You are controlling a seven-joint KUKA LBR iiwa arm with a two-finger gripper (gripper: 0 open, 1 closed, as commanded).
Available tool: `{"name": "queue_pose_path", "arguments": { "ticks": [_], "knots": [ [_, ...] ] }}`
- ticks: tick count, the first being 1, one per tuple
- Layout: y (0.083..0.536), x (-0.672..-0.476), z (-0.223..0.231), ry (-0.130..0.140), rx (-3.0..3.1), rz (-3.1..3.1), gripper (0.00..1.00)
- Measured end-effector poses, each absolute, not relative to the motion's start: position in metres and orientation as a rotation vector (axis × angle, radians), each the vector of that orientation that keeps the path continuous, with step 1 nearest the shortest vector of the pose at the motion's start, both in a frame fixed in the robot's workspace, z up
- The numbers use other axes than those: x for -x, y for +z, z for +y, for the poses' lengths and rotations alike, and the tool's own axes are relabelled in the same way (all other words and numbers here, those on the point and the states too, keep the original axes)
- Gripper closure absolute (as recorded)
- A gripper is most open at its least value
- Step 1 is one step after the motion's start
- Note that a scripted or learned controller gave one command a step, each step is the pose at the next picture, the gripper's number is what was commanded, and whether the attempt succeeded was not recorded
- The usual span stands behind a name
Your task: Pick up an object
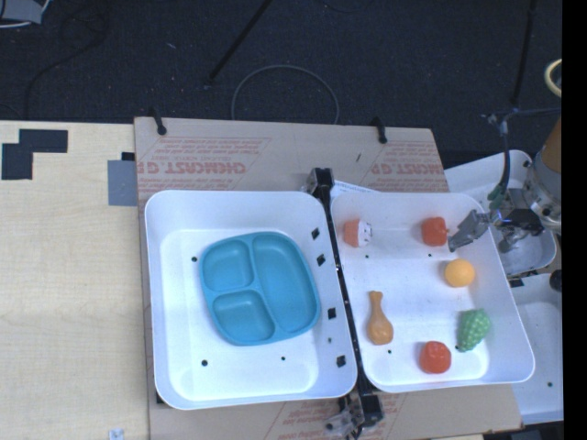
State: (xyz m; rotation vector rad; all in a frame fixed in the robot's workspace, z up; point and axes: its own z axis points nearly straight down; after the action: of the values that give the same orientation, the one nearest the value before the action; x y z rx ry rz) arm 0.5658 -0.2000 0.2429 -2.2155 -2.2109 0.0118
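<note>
six small toys lie in the right bin (514, 356). the gripper (479, 230) hovers at that bin's far right side, its fingers spread apart and grasping nothing. a red toy (434, 231) sits just to the left of the nearer finger (466, 231), apart from it. an orange ball (459, 272) rests just below. the left bin (174, 218) holds a blue divided plate (260, 287).
</note>
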Motion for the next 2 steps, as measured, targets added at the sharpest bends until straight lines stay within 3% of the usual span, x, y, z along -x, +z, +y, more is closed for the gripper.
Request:
{"name": "queue_pose_path", "arguments": {
  "ticks": [1,2],
  "knots": [
    [0.25,-0.568,-0.2,0.001,2.221,-2.221,0.0],
    [0.185,-0.567,-0.2,0.007,2.216,-2.216,0.0]
  ]
}}
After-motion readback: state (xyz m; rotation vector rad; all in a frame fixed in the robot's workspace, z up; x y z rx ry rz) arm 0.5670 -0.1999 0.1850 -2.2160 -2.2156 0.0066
